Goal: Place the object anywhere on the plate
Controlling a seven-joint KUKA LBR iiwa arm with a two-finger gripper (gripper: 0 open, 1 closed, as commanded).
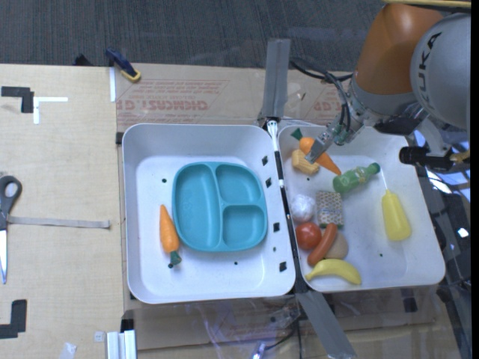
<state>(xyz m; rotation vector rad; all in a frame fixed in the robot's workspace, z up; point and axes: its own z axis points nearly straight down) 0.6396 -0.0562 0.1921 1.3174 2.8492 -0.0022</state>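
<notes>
Grey and orange, the arm reaches in from the upper right, and its hand (323,145) hangs low over the upper-left corner of the right bin (419,275), right at a small carrot (320,158) lying on a yellow chunk (304,163). Whether the hand is spread or pinching the carrot I cannot tell. Just right of it lies a green bottle (355,178), then a yellow mustard-like bottle (395,215). Lower in that bin sit a white ball (301,208), a tomato (307,235), a sausage (323,244) and a banana (334,273). Left of the divider, the left bin (142,275) holds the teal plate (220,206) at frame centre, with a second carrot (168,232) just beside its left rim. Scissors (6,215) lie on the bench (60,163) at far left.
</notes>
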